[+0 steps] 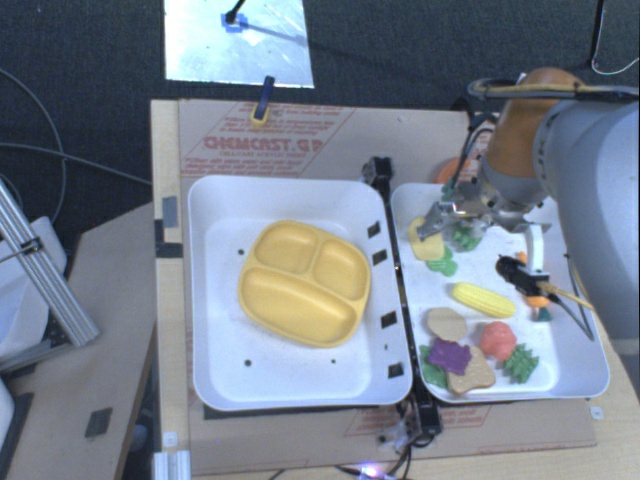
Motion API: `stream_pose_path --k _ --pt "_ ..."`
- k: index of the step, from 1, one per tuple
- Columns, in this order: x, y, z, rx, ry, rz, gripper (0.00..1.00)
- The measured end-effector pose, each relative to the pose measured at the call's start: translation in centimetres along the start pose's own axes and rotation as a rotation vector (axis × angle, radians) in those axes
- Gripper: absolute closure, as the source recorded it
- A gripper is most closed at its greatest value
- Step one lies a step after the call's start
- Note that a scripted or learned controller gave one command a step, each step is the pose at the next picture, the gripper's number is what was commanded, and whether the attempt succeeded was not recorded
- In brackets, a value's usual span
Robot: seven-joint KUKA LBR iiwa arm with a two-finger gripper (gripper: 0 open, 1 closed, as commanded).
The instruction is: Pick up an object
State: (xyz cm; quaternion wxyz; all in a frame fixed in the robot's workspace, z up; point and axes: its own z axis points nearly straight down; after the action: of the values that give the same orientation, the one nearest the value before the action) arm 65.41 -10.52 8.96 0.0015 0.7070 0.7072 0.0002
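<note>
End effector [447, 224] low in right bin [585, 363], can't tell its state; yellow piece [427, 247] just beneath, corn [484, 300] near below. Nothing lifted yet, grasp and raise remain

The grey robot arm [590, 168] with its orange band [520, 133] is reaching in from three o'clock, its wrist bending downward toward seven o'clock. The metallic two-finger end effector [440, 223] is hanging low, pointing down; its tips are too blurred to read.
</note>
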Motion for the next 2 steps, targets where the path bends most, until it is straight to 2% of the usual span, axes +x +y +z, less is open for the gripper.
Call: stream_pose_path --k 1,2 --pt "1.5 0.1 -0.1 -0.011 -0.005 -0.005 0.0" --pt "1.4 0.3 -1.4 -0.017 -0.007 -0.008 1.0"
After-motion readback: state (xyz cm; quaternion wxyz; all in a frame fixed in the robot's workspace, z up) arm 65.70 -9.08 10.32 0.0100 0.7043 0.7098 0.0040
